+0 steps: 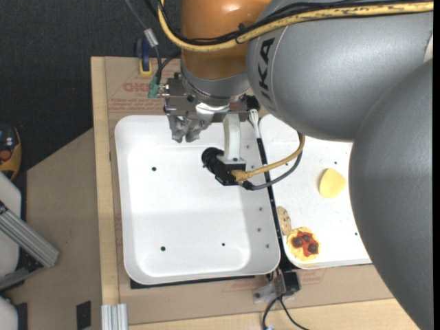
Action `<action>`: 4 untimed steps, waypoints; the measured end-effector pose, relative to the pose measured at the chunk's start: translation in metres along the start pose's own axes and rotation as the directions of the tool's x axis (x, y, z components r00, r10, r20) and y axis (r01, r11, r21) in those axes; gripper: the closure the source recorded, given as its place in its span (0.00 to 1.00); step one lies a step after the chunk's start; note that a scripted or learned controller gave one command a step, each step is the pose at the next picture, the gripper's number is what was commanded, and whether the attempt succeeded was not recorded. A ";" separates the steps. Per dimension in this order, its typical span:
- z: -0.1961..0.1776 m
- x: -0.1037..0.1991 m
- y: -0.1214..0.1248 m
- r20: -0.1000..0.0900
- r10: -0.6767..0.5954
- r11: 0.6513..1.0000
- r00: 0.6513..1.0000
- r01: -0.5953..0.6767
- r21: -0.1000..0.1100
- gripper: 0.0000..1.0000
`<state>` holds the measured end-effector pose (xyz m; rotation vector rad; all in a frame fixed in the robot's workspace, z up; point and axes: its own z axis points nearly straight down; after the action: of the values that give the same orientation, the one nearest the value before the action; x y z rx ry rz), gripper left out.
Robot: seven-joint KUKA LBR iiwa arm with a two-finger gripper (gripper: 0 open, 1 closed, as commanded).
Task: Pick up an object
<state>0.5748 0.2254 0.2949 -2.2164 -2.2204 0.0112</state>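
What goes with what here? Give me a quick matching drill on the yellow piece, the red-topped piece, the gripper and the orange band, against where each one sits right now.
Things:
1. round pale-yellow toy food piece
2. flat toy food piece with red topping
3. two-finger grey gripper
4. orange band on the grey arm

Places:
A. over the far edge of the left white bin
B. near corner of the right white bin
C. top of the view, above the wrist
D. middle of the right white bin

Pairs: 1-D, 2-B, 3-A, 4-C
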 end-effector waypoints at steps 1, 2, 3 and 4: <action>-0.018 -0.001 -0.009 -0.003 0.001 1.000 1.000 -0.001 -0.010 1.00; -0.007 -0.001 -0.024 -0.001 0.001 1.000 1.000 -0.001 -0.003 1.00; -0.022 -0.001 -0.047 -0.002 0.000 1.000 1.000 0.000 -0.005 1.00; -0.027 -0.001 -0.052 -0.002 0.001 1.000 1.000 -0.001 -0.006 1.00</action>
<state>0.5227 0.2244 0.3223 -2.2191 -2.2212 0.0026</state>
